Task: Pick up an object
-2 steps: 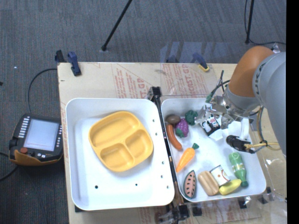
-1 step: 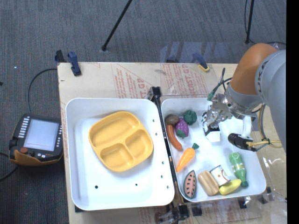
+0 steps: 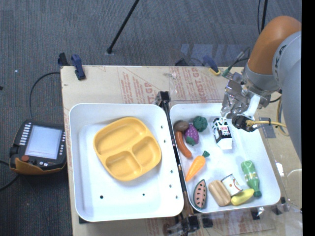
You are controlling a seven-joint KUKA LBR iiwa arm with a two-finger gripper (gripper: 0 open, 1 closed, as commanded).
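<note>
From above, the gripper [image 3: 227, 113] hangs over the right bin [image 3: 268, 159], just above a small black-and-white milk carton [image 3: 223, 132]. Whether it is open or closed, I cannot tell. A yellow divided plate [image 3: 127, 148] lies in the left bin [image 3: 81, 181].

Arm [image 3: 290, 58]: grey casing, rounded orange band above the wrist
Wrist head [image 3: 242, 98]: bare silvery metal, boxy
Cable [image 3: 263, 124]: yellow, trailing rightwards

Divided plate [image 3: 127, 148] mid left bin [image 3: 78, 181]. Right bin [image 3: 268, 166]: milk carton [image 3: 223, 132] near far edge, bottle [image 3: 250, 177] by right edge.
</note>
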